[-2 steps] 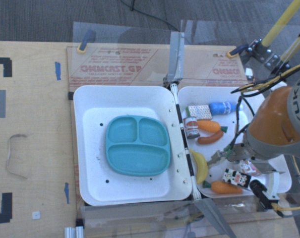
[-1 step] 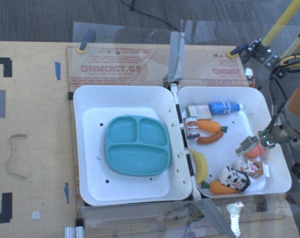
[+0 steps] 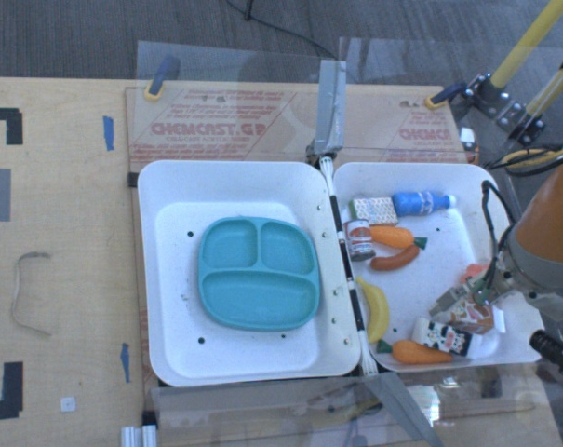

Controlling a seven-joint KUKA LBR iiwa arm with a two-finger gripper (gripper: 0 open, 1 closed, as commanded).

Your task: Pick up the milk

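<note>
Gripper [image 3: 467,296] poised just above-right of milk [image 3: 446,334]; carton's long axis lies left-right; finger state cannot be told.

Teal plate [image 3: 259,273], blue bottle [image 3: 421,201], yellow banana [image 3: 377,310], orange carrots [image 3: 391,237].

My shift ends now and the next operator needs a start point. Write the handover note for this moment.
Gripper: low in the right bin, near its front right corner; finger state unreadable.
Milk: small carton lying on its side just below the gripper, beside a carrot. No grasp visible.
Left bin holds the teal plate.
Done: arm is at the milk.
Left: grasp and lift.
</note>
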